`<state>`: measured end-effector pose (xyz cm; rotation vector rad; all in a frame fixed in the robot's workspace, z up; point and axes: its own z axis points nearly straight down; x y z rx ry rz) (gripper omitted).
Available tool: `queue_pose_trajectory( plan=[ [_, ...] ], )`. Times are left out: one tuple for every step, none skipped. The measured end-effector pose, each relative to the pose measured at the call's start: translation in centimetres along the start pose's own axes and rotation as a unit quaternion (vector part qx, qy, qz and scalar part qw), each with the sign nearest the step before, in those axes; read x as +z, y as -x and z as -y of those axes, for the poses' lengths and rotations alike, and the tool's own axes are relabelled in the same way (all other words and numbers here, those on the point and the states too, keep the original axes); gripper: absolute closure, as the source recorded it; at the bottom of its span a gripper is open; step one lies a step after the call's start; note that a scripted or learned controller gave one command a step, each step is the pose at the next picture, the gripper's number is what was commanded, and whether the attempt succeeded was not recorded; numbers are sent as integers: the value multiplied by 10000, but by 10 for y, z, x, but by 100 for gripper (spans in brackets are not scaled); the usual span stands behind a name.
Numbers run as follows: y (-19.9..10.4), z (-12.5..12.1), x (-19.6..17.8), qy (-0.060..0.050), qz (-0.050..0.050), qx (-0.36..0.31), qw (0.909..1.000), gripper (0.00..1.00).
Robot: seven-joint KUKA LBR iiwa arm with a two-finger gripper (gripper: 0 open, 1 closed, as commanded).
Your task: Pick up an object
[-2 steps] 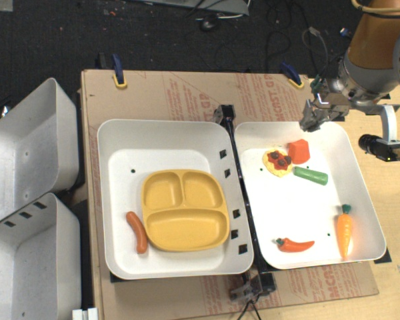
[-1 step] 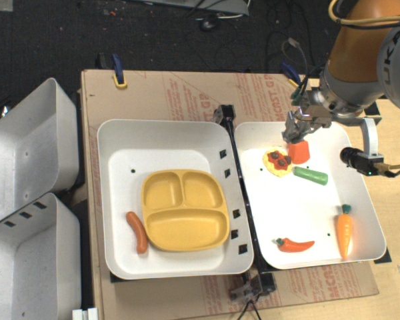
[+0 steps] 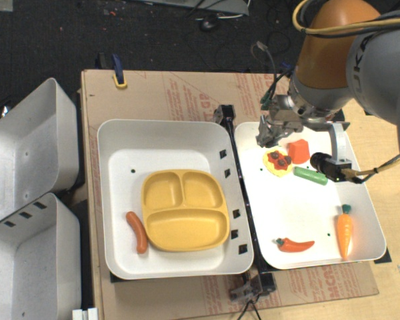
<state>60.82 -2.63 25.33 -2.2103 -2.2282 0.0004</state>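
The gripper (image 3: 272, 133) is seen above the right bin (image 3: 307, 212), near its far left corner; whether its fingers are spread or closed cannot be told. Just beside it lie a yellow pizza slice (image 3: 278, 163), a red block (image 3: 298, 151) and a green stick (image 3: 311, 175). A carrot (image 3: 345, 231) and a red pepper (image 3: 295, 245) lie toward the near edge. In the left bin (image 3: 113, 179) are placed a yellow divided plate (image 3: 185, 209) and a sausage (image 3: 137, 231).
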Motion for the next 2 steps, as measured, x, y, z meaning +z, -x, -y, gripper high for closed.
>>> queue_pose_trajectory(
  plan=[
    [-62,19,4,-5,0,-3,10000,100],
    [-109,40,3,-3,2,0,10000,100]
  ],
)
